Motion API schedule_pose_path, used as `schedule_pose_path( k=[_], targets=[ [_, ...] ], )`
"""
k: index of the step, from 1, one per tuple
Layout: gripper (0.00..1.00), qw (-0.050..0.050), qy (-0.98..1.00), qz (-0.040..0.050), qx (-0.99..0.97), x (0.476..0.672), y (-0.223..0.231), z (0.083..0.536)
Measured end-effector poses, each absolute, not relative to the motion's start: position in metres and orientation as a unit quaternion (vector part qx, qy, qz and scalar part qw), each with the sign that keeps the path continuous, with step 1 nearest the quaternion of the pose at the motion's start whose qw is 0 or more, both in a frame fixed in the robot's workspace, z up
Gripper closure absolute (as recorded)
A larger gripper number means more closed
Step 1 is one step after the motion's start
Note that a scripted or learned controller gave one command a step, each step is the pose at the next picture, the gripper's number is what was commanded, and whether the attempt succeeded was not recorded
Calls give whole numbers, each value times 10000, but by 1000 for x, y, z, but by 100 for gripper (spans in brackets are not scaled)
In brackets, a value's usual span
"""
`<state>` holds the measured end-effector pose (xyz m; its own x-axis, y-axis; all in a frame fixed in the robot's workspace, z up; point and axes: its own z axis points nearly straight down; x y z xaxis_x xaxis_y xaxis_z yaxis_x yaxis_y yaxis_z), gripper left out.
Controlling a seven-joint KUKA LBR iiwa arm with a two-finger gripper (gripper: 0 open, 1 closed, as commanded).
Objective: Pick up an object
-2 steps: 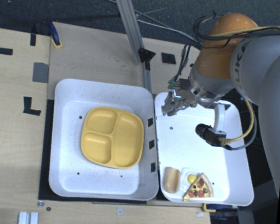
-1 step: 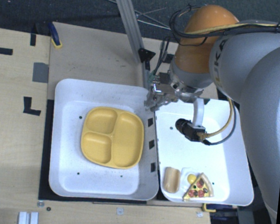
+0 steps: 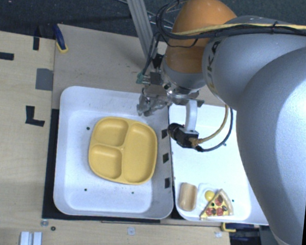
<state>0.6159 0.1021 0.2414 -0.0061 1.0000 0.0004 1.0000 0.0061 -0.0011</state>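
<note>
Hovering end effector point(image 3: 146, 108) above left bin's point(image 3: 74, 138) far edge; arm point(image 3: 265, 104) overhead.

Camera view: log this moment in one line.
gripper: over left bin's far edge | yellow divided plate: in left bin | toy pizza slice: right bin

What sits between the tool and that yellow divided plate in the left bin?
Nothing visible. The tool hangs over the left bin's far edge, and bare white floor lies between it and the yellow plate. The toy food is in the other bin.
</note>
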Motion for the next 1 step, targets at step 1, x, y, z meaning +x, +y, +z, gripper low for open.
schedule_pose_path(
  k=[1],
  targets=[
    [0,4,-7081,10,-7061,616,99,241]
  ],
)
